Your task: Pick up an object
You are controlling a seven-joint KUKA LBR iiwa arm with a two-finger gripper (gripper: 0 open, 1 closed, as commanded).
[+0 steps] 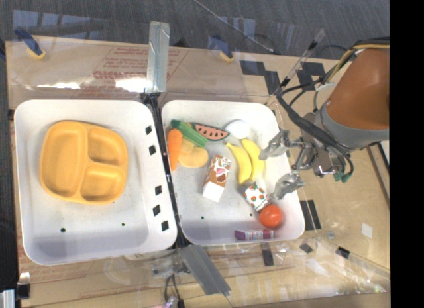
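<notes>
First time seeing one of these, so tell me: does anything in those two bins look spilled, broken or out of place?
Nothing looks spilled or broken. The toy food lies jumbled in the right bin; the small carton lies tipped over. The yellow tray sits flat in the left bin.

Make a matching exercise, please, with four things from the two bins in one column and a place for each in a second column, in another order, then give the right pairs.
Things:
1. yellow divided plate
2. banana
3. tomato
4. carrot

Places:
A. right bin, near its front right corner
B. left bin
C. right bin, along its left wall
D. middle of the right bin, left of the gripper

Right pairs: 1-B, 2-D, 3-A, 4-C
</notes>
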